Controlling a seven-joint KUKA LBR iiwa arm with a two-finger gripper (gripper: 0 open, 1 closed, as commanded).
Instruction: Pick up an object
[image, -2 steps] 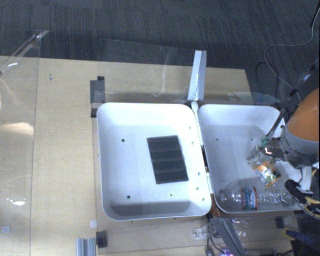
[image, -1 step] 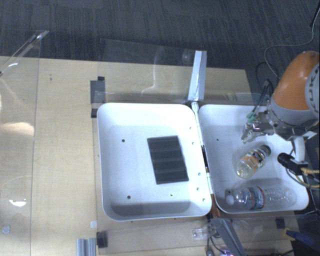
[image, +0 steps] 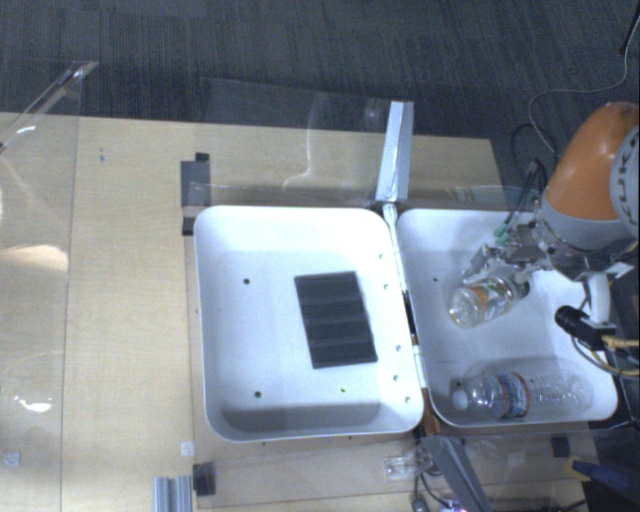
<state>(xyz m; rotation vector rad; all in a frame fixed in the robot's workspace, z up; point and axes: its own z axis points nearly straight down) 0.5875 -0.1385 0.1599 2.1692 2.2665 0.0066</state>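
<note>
A clear bottle (image: 483, 297) lies tilted near the middle of the right bin (image: 430, 250), with the claw (image: 508, 258) right at its upper end. Whether the claw is apart or clamped cannot be told, as bottle and metal blur together there. A slip is judged the main risk: the plastic is smooth and round, and if only the end is caught, the bottle could swing or drop on lifting. A second bottle (image: 515, 393) lies along the near edge. A dark ribbed block (image: 335, 319) rests mid-left bin (image: 230, 330).
</note>
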